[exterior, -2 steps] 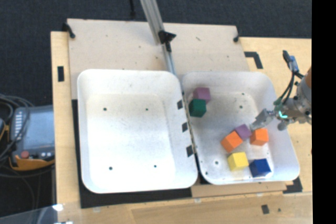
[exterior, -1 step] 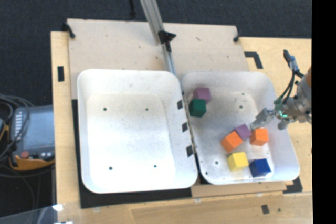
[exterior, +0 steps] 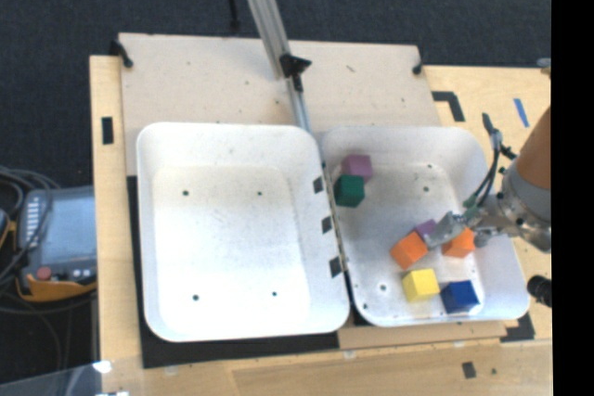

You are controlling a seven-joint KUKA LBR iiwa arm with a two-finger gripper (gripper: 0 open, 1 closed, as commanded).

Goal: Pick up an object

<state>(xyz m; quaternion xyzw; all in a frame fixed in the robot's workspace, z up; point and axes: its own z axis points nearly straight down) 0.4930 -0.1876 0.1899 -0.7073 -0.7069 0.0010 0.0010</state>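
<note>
Camera view puts the likeliest target, an orange block [exterior: 460, 244], in the right bin [exterior: 390, 153] near its right wall, with the claw [exterior: 457, 227] low just beside it. Whether the claw is clenched or released I cannot tell, so no lift looks done yet. A purple block [exterior: 426, 230], a second orange block [exterior: 408, 249], a yellow block [exterior: 420, 284] and a blue block [exterior: 458, 296] crowd close, leaving little room. A green block [exterior: 349, 190] and a pink block [exterior: 356, 166] sit well apart. The left bin [exterior: 232, 227] offers open space on the desk [exterior: 269, 70].
</note>
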